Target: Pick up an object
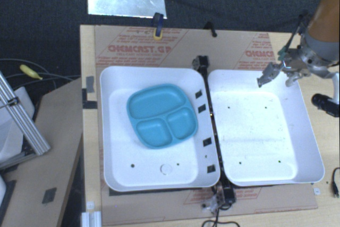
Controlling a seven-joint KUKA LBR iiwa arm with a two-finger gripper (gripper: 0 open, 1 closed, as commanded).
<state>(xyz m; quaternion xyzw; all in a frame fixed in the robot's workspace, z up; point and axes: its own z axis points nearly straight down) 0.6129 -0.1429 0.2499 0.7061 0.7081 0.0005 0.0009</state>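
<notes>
From my remote seat I see the gripper (pixel 280 75) hanging over the far right corner of the right bin (pixel 305 114), its two fingers spread apart with nothing between them. The grey arm (pixel 324 24), with its orange band, rises from it toward the right edge of the view. Left of the right bin, touching it along a shared edge, sits the left bin (pixel 114 167). A blue divided plate (pixel 161 115) with three compartments lies flat inside that left bin, well apart from the gripper.
</notes>
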